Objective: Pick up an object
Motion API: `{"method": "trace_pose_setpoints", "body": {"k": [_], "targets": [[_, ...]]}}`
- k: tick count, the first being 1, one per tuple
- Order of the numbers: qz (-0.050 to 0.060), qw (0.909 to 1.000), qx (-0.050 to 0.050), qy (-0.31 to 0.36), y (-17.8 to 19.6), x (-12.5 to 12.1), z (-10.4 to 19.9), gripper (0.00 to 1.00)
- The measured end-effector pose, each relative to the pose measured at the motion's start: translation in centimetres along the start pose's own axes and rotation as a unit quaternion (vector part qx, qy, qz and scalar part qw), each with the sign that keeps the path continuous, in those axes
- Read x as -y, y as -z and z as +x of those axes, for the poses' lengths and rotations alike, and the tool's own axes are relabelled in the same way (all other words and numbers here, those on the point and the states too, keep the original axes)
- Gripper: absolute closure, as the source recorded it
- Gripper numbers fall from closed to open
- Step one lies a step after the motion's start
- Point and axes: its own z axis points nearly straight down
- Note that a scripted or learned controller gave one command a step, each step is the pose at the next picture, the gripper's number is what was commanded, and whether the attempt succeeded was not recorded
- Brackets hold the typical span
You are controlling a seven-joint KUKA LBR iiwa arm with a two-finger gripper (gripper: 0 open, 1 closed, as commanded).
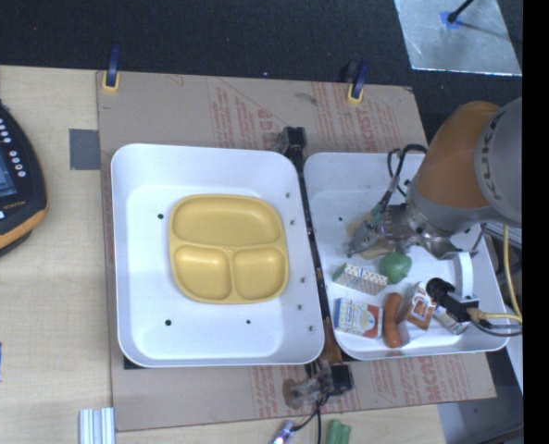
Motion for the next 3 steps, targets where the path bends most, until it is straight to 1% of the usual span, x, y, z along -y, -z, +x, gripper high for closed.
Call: {"method": "trace_pose_setpoints", "body": {"k": [1,2,3], "targets": [[-0.001,1.0,0.0,0.0,0.0,-2.5,0.4,0.0],[0.0,1.0,0.001,0.001,1.1,-2.5,0.3,1.0],[-0.002,1.0,-0.001,-0.001,10.2,-7.6,6.9,1.0]]}}
